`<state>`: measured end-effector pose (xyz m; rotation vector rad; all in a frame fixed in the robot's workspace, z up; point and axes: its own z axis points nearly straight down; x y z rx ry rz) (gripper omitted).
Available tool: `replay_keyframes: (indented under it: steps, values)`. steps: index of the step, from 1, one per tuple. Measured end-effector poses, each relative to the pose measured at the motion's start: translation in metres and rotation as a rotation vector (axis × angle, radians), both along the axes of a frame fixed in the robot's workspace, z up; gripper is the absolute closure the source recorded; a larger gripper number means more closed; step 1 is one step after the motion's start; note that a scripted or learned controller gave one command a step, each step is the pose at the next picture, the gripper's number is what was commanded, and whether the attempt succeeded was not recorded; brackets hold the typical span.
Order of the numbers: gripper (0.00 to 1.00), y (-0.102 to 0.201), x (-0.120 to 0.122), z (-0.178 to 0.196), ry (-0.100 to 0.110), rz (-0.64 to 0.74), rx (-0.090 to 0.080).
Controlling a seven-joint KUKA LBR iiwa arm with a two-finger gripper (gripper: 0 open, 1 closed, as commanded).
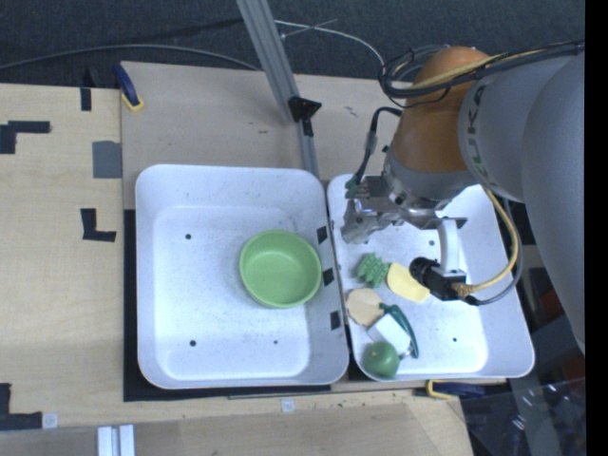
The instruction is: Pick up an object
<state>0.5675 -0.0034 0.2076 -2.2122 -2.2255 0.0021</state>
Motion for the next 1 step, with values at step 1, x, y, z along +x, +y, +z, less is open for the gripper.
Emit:
replay_keyframes:
  steps: [1]
  values:
    - [1.0, 0.0616, -0.0164, 0.0125, -0.001, 0.003, 0.001]
